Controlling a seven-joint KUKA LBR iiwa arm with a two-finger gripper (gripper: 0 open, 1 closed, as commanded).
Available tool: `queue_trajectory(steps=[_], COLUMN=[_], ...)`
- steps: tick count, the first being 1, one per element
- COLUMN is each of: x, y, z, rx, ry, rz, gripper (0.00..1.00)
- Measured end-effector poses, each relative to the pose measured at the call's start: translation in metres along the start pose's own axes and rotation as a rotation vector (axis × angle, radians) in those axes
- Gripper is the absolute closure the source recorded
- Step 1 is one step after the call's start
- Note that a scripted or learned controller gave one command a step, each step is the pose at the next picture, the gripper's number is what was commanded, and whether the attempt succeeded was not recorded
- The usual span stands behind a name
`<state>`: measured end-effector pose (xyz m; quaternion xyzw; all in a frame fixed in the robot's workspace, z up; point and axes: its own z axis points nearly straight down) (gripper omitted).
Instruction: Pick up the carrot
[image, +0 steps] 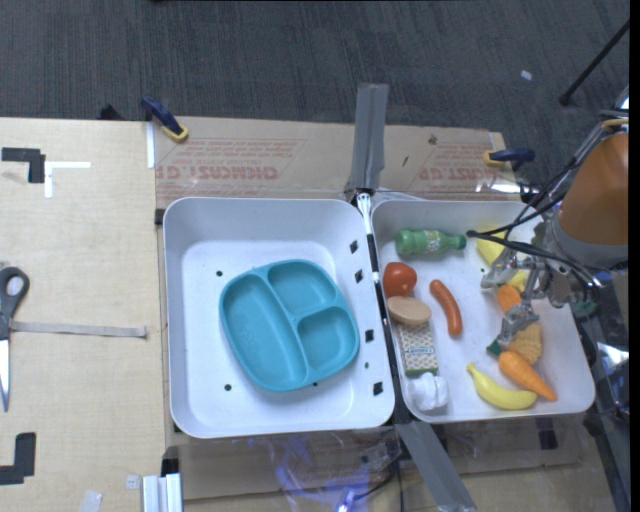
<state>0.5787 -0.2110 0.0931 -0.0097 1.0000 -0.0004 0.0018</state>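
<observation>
Carrot (524, 373) is lying in the right bin (575, 400), near its front right corner, just beside the banana (500, 391). Gripper (516, 322) hangs right above the carrot's green end, probably lining up a grab. Can't tell its state.

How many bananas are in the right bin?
2: one banana at the near edge beside the carrot; another banana at the far side, partly hidden by the arm's cables.
</observation>
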Motion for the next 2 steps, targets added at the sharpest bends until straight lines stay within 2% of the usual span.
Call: queue_trajectory(steps=[1, 2], x=[0.036, 0.033], y=[-0.009, -0.008], z=[-0.001, -0.012], rx=[0.001, 0.003], ry=[-0.002, -0.009], rz=[0.184, 0.18], gripper=[0.0, 1.0])
